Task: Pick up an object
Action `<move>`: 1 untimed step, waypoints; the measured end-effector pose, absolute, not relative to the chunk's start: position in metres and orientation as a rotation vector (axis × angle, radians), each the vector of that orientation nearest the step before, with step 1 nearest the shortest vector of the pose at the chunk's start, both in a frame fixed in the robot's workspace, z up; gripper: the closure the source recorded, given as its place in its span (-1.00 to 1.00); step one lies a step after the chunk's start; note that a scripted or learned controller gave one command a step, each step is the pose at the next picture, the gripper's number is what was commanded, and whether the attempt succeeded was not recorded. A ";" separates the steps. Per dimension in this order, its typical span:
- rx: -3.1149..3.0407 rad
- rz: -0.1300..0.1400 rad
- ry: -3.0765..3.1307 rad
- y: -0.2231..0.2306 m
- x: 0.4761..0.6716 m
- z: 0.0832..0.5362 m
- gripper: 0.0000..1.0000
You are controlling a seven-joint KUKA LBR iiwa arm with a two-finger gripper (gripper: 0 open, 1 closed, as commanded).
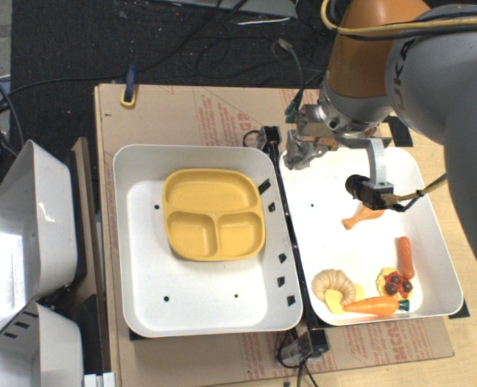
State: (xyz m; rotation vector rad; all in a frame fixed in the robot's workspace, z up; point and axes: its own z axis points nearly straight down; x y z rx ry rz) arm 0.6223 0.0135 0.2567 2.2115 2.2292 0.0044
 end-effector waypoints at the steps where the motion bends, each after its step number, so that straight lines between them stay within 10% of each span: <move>1: 2.213 0.002 2.229 0.059 0.627 0.255 1.00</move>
